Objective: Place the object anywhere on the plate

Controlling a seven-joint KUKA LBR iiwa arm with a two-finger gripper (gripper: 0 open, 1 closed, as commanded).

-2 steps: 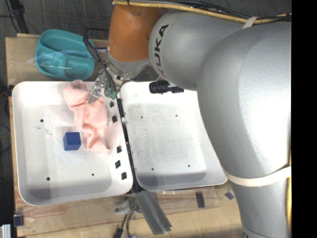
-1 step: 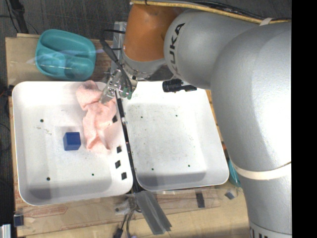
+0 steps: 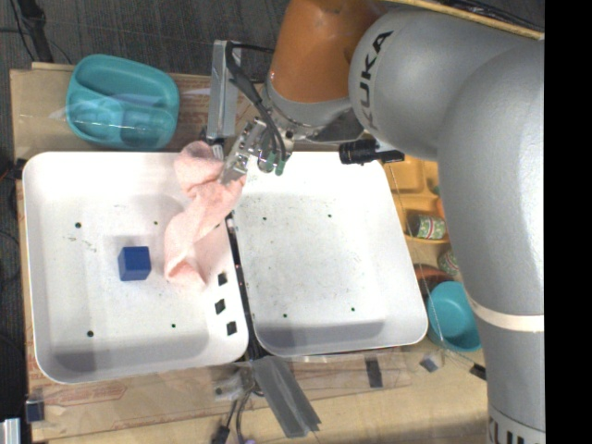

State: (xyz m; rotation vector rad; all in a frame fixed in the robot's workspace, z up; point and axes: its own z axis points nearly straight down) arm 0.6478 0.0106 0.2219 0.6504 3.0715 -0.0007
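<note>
A pink cloth (image 3: 196,220) hangs in a long strip over the right side of the left bin (image 3: 55,248), its lower end near the bin floor and its upper end bunched at the bin's back right corner. My gripper (image 3: 235,166) is at that upper end, over the seam between the two bins, and its fingers are shut on the top of the cloth. A small blue cube (image 3: 134,263) lies on the left bin's floor, just left of the cloth's lower end.
The right bin (image 3: 324,276) lies under the arm's wrist. A teal lidded container (image 3: 122,100) stands behind the left bin. A blue bowl (image 3: 453,314) and other clutter sit at the right of the right bin, beside the arm's big grey link (image 3: 481,155).
</note>
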